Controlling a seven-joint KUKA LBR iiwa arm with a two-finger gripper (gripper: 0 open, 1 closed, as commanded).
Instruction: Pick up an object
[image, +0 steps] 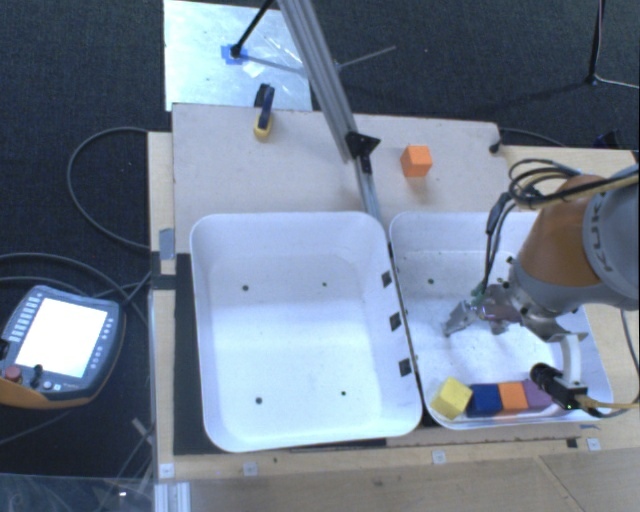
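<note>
Arm (575, 250) reaches in from the right over the right bin (440, 235). Gripper (462, 318) sits low in the middle of that bin, fingers spread a bit, nothing btwn them. Four blocks line the bin's near edge: yellow block (451, 397), blue block (485, 399), orange block (513, 396), purple block (537, 397), all touching in a row, near the gripper but apart from it. Left bin (300, 330) beside it. Another orange cube (416, 160) on the tabletop (300, 160) behind the bins.

Both bins (300, 330) white. Blocks: yellow (451, 397), blue (486, 399), orange (513, 396), purple (537, 397); another orange cube (416, 160) on the tan bench (300, 160). Arm (570, 250) grey with orange band.
</note>
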